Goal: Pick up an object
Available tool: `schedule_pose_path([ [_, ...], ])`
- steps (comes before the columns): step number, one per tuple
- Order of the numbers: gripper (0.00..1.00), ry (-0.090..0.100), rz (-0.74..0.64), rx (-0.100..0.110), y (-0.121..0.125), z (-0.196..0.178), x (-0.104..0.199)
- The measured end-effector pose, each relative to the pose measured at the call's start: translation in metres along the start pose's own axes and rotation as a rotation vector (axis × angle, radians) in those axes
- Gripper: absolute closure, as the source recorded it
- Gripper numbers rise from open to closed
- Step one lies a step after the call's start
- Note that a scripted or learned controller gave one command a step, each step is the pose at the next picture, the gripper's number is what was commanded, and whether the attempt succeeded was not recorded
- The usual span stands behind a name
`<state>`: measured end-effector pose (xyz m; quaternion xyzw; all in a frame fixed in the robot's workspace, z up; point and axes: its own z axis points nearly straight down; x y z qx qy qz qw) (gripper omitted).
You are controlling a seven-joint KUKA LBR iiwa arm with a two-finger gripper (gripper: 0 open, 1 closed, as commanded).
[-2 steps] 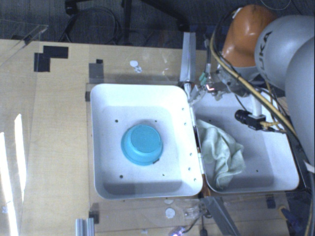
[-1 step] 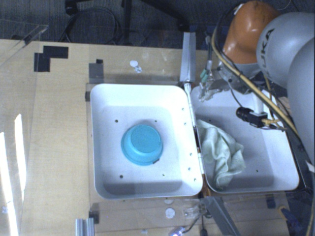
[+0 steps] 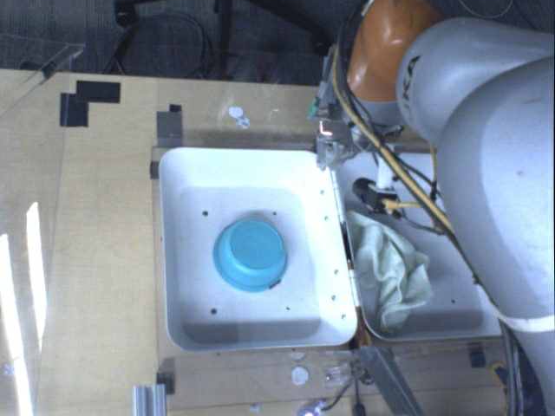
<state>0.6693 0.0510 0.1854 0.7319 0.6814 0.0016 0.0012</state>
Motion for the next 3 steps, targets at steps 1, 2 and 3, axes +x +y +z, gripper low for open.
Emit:
schedule_pose_path([
  [1, 1.00, 0.000, 0.084, 0.002, -0.005, 0.046, 0.065],
  [2, 1.00, 0.000, 0.189, -0.001, -0.023, -0.120, 0.015],
  [3, 1.00, -0.001, 0.260, 0.003, -0.035, -0.077, 0.076],
])
